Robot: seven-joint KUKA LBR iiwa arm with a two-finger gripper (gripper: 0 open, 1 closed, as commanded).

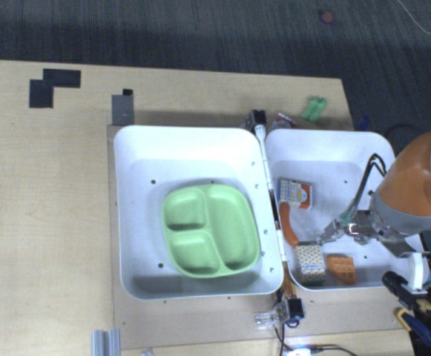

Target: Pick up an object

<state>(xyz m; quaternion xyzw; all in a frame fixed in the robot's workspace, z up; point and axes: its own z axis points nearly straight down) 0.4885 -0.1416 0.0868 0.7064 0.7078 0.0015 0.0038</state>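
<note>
**Arm hovering in the right bin, nothing grabbed yet**

So the gripper [339,229] is hanging low inside the right bin [326,148], and from where I'm standing the thin metal fingers [328,233] are looking spread a little with nothing between them. I'd call this the approach step: it's lining up, not lifting.

Closest candidates: a speckled little block [311,259] sitting just below the fingertips, and a rough orange sponge-like chunk [340,268] just beside that, below the fingers too. A skinny orange-red stick [286,225], smooth looking, is lying just left of the tips along the bin wall. A small printed packet [294,193], flat and glossy, is sitting up and to the left, a bit further off.

Next move, I reckon, is dropping straight onto the block and closing squarely; the stick is hugging the wall, so awkward.

The left bin [137,199] is holding a pale green divided plate [211,229], smooth plastic with rounded corners, well away from the fingers.
</note>
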